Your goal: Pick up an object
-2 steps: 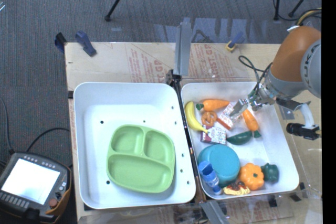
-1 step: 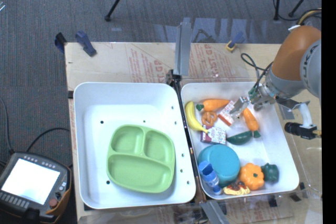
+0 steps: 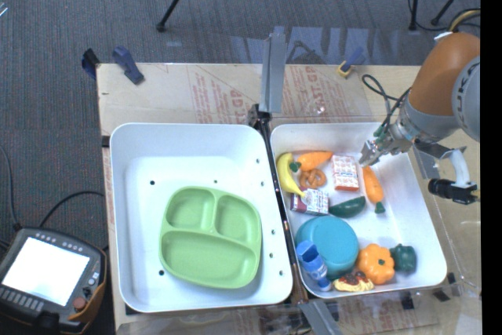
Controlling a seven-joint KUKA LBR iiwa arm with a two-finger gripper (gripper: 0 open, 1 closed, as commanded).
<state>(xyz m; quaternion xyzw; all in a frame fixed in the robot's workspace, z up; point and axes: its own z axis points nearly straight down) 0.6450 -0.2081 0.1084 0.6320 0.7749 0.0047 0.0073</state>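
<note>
My gripper (image 3: 370, 154) hangs over the upper right part of the right bin (image 3: 423, 208), just above and to the left of an orange carrot (image 3: 373, 186) and to the right of a red and white box (image 3: 345, 172). I see nothing held in it. The same bin holds a banana (image 3: 288, 173), an orange vegetable (image 3: 314, 159), a pretzel (image 3: 312, 178), a small packet (image 3: 311, 202), a dark green vegetable (image 3: 348, 207), a blue bowl (image 3: 329, 241), a blue bottle (image 3: 314, 263), an orange pumpkin (image 3: 376, 263), a green pepper (image 3: 404, 257) and a pizza slice (image 3: 354, 283).
The left bin (image 3: 133, 169) holds a green divided plate (image 3: 211, 236). A grey post (image 3: 272, 82) stands behind the wall between the bins. A handheld screen (image 3: 47, 274) lies on the floor at the lower left. Cables run along the arm on the right.
</note>
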